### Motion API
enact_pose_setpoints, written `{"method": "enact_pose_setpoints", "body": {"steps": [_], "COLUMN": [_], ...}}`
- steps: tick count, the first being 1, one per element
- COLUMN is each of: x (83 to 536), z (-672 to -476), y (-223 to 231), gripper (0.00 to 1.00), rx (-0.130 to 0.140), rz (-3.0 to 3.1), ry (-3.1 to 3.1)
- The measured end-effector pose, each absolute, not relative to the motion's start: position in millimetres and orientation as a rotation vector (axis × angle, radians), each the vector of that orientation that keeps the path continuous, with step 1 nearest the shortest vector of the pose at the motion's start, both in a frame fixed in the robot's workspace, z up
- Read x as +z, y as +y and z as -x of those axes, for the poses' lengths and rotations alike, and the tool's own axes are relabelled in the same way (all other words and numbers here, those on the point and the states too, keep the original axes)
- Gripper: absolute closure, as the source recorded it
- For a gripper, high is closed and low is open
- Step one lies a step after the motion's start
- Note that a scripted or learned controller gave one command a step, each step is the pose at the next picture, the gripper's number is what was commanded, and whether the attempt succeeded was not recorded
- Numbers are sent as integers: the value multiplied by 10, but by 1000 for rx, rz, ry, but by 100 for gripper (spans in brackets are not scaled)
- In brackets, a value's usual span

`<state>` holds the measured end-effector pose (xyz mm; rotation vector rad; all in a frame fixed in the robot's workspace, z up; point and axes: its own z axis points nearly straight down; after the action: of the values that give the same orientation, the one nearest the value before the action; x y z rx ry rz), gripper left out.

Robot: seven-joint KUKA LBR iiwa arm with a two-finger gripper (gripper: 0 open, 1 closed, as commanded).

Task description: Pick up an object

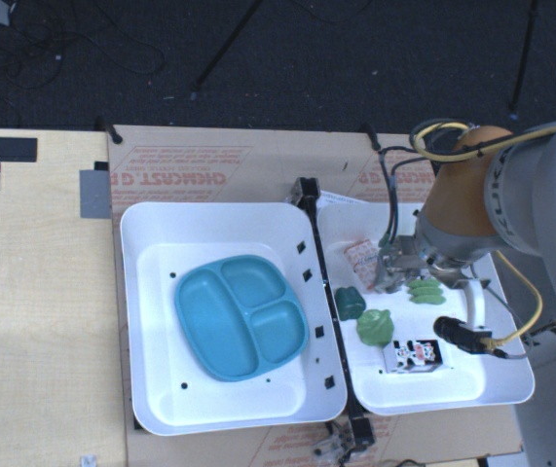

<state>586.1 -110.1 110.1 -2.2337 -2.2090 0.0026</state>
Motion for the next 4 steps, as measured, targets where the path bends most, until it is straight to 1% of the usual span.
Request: {"method": "enact_pose_setpoints", "body": {"steps": [1, 2, 3, 4], "x": [1534, 2092, 2108, 2224], "z": [-5830, -5866, -5865, -5698], "y": [-1071, -1183, -1187, -629], "gripper": [100, 100, 100, 100], "rx": [0, -2, 2, 1], "rz": [2228, 2232, 2229, 2214], "ry": [-2215, -2214, -2212, -2223]}}
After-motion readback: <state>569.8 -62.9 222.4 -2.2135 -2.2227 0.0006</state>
